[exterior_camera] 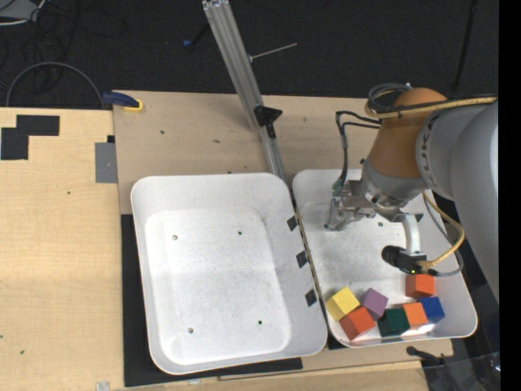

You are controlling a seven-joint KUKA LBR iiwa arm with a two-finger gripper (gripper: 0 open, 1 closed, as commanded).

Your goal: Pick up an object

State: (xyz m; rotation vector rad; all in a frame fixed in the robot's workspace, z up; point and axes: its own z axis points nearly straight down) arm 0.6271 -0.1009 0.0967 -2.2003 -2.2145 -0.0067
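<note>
Camera view: arm comes in from the right w/ the tool (pixel 342 217) low over the upper part of the right bin (pixel 326 187), near its left wall; nothing shows between the fingers, and whether they're apart or together I can't tell from this slant. Candidate objects sit well apart from the tool, bunched in the bin's near corner: yellow cube (pixel 343 301), red cube (pixel 356 322), purple cube (pixel 374 301), green cube (pixel 394 322), orange cube (pixel 414 313), blue cube (pixel 432 309), plus a 2nd orange cube (pixel 420 284) just behind them. They look like small rigid blocks, prob. light, flat-faced, not fragile (smooth sides could slip if pinched off-centre). Best hold, I'd judge: two opposite flat faces. Yellow cube at the cluster's left edge seems to have the most finger room; green looks hemmed in by neighbours. Left bin (pixel 163 194) lies beside it on the surface (pixel 187 133).
</note>
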